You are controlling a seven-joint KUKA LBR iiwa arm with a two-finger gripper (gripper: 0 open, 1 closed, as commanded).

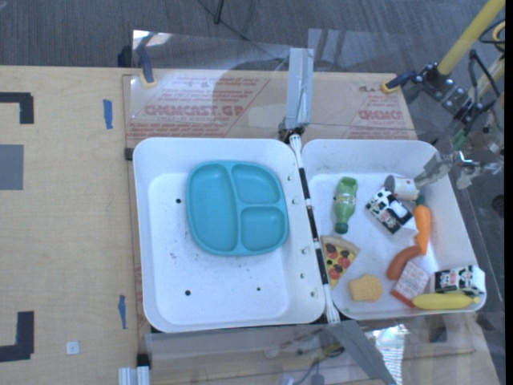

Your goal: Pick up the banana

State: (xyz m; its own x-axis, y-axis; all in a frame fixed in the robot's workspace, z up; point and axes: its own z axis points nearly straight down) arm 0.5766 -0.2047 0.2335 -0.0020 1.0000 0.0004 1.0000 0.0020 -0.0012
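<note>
Camera view, left to right: the counter (56, 215) is pale wood, with grey floor beyond it. The left bin (156, 291) holds a teal plate (237, 207). In the right bin (365, 163) lie a green bottle (345, 203), a pizza slice (339, 257) and a carrot (422, 227). The banana (443, 301), yellow and lying flat, sits at the near right corner beside a small carton (458, 279). Whether the fingers (433, 169), at the bin's far right edge, are spread or pressed together cannot be told; nothing shows between them.

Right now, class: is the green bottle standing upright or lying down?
Lying down. The green bottle rests on its side on the floor of the right bin, its white cap pointing toward the pizza slice.
</note>
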